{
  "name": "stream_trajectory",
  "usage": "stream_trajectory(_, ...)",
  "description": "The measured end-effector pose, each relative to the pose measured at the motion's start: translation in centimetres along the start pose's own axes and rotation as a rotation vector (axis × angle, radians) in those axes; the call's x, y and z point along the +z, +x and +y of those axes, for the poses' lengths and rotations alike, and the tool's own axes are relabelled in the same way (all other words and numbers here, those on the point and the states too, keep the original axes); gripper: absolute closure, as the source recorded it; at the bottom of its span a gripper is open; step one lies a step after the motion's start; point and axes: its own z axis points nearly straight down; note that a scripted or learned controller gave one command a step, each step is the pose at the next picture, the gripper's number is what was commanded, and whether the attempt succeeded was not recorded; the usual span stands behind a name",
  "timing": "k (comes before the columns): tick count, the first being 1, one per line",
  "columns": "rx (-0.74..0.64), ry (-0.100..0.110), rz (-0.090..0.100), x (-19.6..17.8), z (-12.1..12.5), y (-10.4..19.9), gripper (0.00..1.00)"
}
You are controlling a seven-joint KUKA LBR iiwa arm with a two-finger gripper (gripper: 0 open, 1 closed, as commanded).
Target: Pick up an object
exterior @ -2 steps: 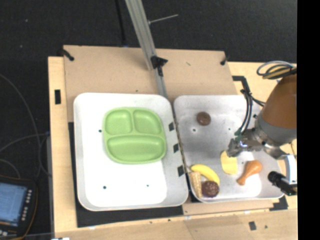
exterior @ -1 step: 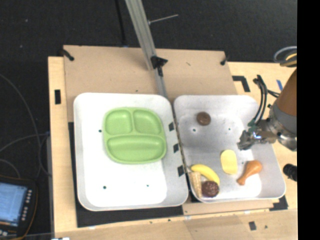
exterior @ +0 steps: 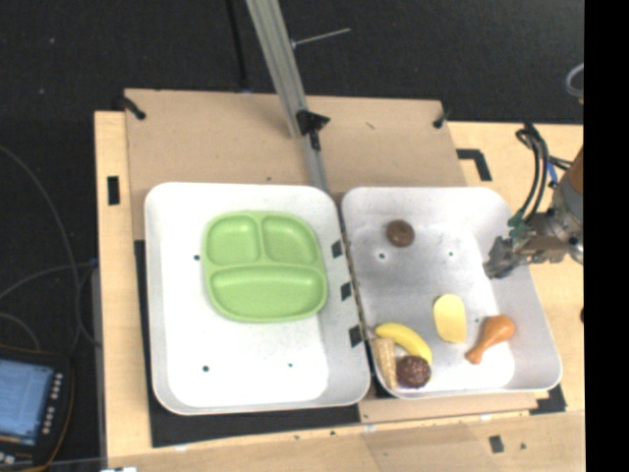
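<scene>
The right bin (exterior: 432,209) holds a brown round piece (exterior: 399,233) near its back, a pale yellow piece (exterior: 450,319), an orange drumstick-shaped piece (exterior: 490,337), a yellow banana (exterior: 404,339) and a dark maroon ball (exterior: 414,372) at the front. My gripper (exterior: 503,257) hangs over the right rim of this bin, right of the brown piece and above the drumstick. Nothing shows between its fingers.
A green divided plate (exterior: 263,266) lies in the left bin (exterior: 177,362). A metal pole (exterior: 280,57) slants up from between the bins at the back. Cables run down the arm at the right edge.
</scene>
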Motion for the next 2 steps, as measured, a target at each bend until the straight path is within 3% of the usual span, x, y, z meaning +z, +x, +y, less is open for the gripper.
stream_trajectory(2, -0.004, 0.009, 0.004, 2.0, 2.9, 9.7, 1.0)
